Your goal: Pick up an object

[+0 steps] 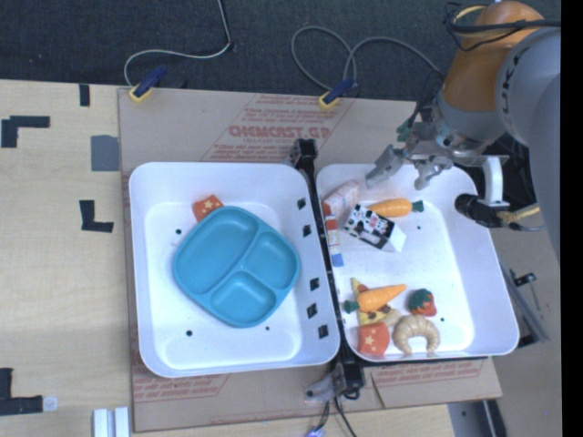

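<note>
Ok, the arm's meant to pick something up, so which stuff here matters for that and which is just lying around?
Matters: tool, open above the right bin; carrot and dice block just below it.

Lying around: blue tray, red block, croissant, strawberry, cables.

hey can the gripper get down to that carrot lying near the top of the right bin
Probably yes. The gripper, fingers spread, hangs just above the carrot, and nothing lies over it; only the black and white box sits close beside it.
</note>
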Available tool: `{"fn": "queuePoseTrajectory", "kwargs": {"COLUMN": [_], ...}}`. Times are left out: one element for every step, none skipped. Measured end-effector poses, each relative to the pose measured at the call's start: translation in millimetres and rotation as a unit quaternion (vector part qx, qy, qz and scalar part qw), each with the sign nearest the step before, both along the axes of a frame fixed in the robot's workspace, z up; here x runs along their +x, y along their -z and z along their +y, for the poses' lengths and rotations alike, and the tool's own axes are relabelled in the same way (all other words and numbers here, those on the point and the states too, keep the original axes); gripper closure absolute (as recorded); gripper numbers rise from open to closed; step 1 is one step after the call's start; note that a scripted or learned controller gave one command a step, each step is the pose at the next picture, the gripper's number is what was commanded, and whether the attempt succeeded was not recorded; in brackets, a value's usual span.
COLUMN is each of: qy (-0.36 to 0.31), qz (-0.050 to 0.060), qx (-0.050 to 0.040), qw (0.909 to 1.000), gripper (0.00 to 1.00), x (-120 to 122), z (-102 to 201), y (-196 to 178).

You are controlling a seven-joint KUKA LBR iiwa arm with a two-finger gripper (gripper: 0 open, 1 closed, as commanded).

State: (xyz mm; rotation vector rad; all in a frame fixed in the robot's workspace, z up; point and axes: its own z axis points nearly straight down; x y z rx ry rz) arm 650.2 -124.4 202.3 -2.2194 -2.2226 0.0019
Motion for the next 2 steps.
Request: {"fn": "queuePoseTrajectory", "kwargs": {"qy": [0.0,0.001], "qz": [-0.001,0.006], "qx": [0.0,0.0013], "qw": [1.0,1.0], "gripper": [0.0,0.0], "x": [-3.4,16.3], "z": [28.8,28.1], "y": [116.6,117.5]}}
